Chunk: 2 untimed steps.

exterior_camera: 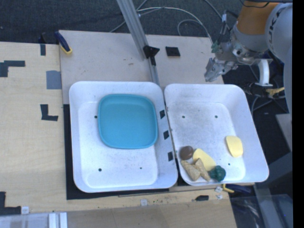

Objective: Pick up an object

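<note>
The gripper [214, 70] hangs above the bench just past the far rim of the right bin [247, 108], near that bin's far middle, with nothing between its fingers; whether they are parted or closed cannot be told from this angle. Above it the grey arm with its orange band [259, 8] comes in from the upper right corner. The objects to pick lie well apart from the gripper, gathered at the near end of the right bin: a pale yellow oval piece [234, 146] by the right wall, and toward the near left a small brown round object [185, 152], a yellow wedge [204, 157] just beside it, two tan bread-like pieces [194, 169] touching one another, and a dark green lump [218, 173] at their right. The left bin [83, 127] holds a square light-blue plate [127, 121] lying flat toward its far side. A slanted metal rod [135, 25] crosses the bench behind the bins, and cables [185, 13] loop over the dark floor.
</note>
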Each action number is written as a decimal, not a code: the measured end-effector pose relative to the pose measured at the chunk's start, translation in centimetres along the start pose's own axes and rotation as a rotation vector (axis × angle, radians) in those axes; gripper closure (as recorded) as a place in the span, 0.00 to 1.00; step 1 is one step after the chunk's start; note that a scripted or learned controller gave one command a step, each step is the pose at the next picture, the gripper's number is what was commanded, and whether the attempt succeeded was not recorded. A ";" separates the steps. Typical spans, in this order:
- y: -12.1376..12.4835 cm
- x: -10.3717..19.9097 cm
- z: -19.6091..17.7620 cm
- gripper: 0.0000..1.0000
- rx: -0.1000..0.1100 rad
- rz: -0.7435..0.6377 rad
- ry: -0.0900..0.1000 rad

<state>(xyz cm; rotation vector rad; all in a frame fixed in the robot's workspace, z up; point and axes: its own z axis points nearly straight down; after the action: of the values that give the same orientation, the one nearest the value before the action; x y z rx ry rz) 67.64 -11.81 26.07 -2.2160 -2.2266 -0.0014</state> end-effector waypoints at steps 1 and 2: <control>-1.0 5.3 1.0 1.00 0.001 0.000 0.000; -0.2 10.9 0.9 1.00 0.001 0.000 0.000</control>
<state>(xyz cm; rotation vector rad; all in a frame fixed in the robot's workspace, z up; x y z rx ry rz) 67.39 -0.88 25.16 -2.2150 -2.2262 -0.0008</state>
